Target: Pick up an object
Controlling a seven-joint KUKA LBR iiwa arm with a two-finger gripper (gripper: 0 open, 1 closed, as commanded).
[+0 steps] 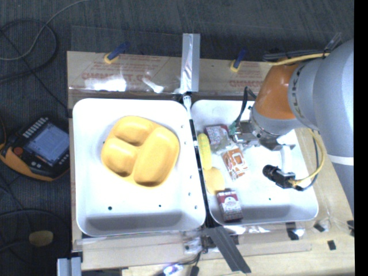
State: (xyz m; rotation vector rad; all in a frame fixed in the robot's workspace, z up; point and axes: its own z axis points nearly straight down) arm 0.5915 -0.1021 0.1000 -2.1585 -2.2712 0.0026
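Bench (86,73): light board, clear plastic sheeting along far edge, blue-and-yellow clamps near far corners.
Left bin (92,211): shallow, white, resting on bench, edge to edge with its neighbour.
Right bin (287,209): shallow, white, just beside left bin.
Floor (34,45): dark carpet around bench, cables trailing across.
Pendant (35,148): orange and grey, lying on floor left of bench.

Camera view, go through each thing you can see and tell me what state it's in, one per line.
Yellow moulded piece: lying in the left bin, apart from the walls.
Corn cob: lying along the right bin's left wall.
Orange and white packet: lying flat, just below the end effector.
Red box: lying flat near the front wall.
Grey packet: lying beside the corn cob.
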